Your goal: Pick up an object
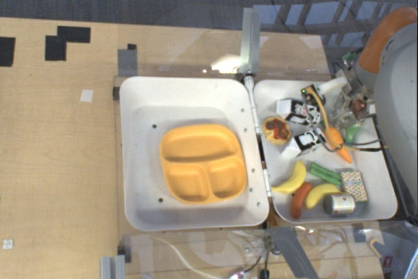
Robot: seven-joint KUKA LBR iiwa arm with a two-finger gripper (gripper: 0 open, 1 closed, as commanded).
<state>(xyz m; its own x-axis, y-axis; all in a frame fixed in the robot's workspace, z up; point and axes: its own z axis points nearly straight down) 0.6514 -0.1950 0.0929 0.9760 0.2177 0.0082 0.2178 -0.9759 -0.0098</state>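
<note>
gripper (307,121) low in right bin (385,202), over the toy pile | opening: cannot tell, nothing seen held | carrot (337,140) just beside, bananas (292,180) nearer front | risk: crowded toys may deflect a blind grab

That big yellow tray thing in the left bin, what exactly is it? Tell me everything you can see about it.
The yellow tray looks like a moulded plastic divided plate, a rounded square with soft corners. It has three hollows: one long one across the far side and two smaller ones side by side nearer the camera. It lies flat, right way up, slightly turned, about mid-floor of the left bin. Its hollows hold nothing, and it touches nothing but the bin floor.
</note>
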